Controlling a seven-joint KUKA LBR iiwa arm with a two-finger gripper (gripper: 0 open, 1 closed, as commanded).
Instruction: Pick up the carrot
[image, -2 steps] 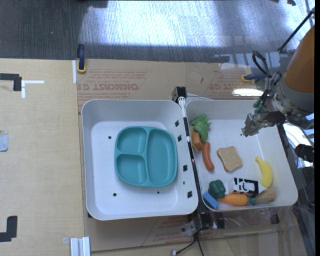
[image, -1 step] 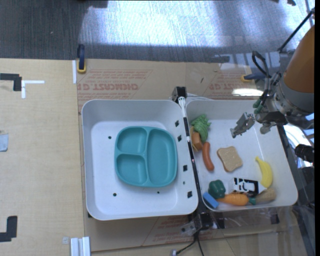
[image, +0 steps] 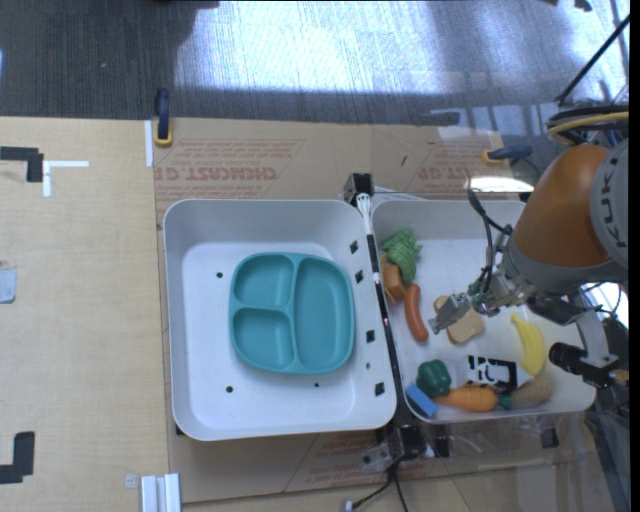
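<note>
The carrot (image: 393, 281), a short orange piece with a leafy green top (image: 403, 248), lies in the right bin (image: 450, 222) against its left wall. My gripper (image: 452, 313) hangs over the middle of that bin, just to the right of a red sausage (image: 416, 314) and over the left edge of a bread slice (image: 467, 327). It is about a hand's width right of and below the carrot, and not touching it. Nothing shows as held.
At the right bin's front lie a green pepper (image: 433, 377), a blue piece (image: 421, 403), an orange vegetable with a green tip (image: 471, 399), a brown potato (image: 534, 390) and a black-and-white card (image: 491, 372). A banana (image: 530, 344) lies right. The left bin (image: 190, 380) bears a teal divided plate (image: 293, 313).
</note>
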